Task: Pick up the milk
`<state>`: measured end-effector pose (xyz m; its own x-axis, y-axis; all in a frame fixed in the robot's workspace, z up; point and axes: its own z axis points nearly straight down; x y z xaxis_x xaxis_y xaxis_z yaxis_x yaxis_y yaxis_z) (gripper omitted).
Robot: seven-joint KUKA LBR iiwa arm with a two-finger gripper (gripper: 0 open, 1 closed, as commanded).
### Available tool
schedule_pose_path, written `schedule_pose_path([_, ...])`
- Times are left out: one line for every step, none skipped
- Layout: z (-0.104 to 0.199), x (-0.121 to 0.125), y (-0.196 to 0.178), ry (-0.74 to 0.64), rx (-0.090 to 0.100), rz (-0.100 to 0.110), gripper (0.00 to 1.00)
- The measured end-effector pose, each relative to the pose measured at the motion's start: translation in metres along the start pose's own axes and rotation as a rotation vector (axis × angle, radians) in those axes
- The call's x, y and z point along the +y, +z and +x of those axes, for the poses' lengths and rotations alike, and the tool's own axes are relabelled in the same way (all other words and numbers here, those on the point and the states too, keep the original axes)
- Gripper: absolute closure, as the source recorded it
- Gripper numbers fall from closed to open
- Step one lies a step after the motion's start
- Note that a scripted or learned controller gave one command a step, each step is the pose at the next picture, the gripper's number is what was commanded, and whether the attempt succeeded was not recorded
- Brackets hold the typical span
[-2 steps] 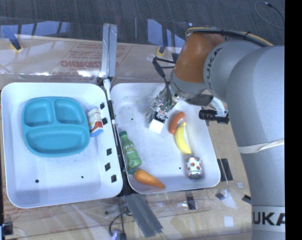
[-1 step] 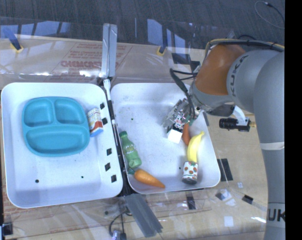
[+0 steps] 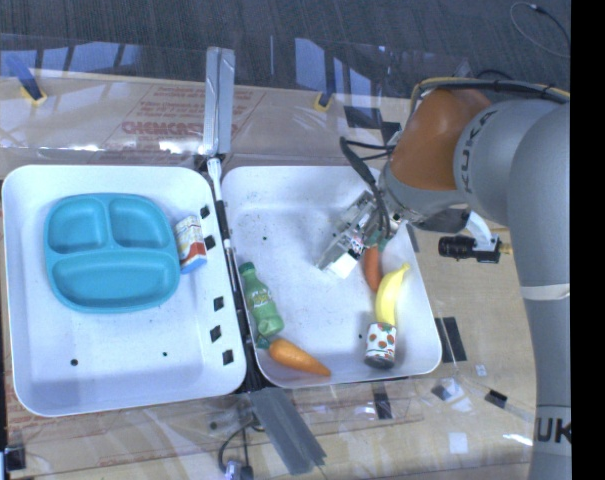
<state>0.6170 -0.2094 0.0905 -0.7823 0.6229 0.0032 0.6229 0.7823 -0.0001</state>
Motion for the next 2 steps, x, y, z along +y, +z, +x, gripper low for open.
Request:
schedule_pose_path([0.005, 0.045, -0.029, 0.000, -0.001, 0.002, 0.00])
schedule_pose_path([0.027, 0.074, 0.001, -0.151, 0.001, 0.002, 0.00])
